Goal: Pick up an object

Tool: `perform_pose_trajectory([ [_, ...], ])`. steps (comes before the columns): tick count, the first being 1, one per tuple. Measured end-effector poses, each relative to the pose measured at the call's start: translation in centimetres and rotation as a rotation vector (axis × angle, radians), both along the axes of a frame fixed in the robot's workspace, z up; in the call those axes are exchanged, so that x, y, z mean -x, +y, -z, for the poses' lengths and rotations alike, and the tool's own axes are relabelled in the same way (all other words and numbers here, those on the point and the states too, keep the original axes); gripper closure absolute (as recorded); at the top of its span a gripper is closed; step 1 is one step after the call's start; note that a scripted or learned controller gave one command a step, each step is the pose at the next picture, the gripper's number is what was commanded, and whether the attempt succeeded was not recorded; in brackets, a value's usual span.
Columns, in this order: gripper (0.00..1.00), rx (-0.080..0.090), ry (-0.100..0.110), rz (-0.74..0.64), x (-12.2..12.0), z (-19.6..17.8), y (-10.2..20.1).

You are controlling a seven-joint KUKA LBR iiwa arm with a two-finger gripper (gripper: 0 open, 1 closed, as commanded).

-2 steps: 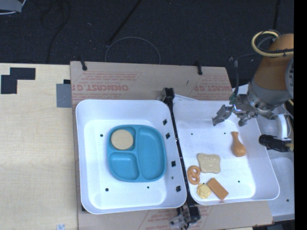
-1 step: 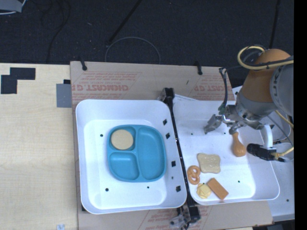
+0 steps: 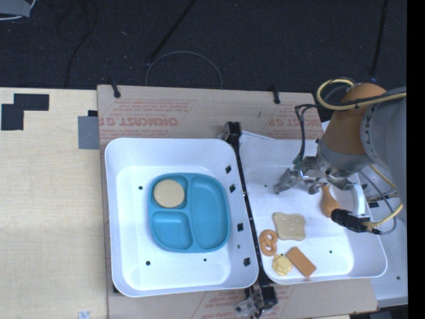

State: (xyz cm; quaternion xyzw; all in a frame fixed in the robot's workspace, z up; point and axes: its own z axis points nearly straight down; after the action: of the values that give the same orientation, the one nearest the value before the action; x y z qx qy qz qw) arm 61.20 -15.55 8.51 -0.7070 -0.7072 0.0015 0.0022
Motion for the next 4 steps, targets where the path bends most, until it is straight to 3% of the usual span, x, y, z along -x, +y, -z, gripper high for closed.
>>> perform_pose_trajectory([
  [1, 1.00, 0.001, -0.002, 0.001, -0.1, -1.2, -0.1],
  [4, 1.00, 0.002, -0.010, -0.001, -0.9, -19.3, 0.7],
])
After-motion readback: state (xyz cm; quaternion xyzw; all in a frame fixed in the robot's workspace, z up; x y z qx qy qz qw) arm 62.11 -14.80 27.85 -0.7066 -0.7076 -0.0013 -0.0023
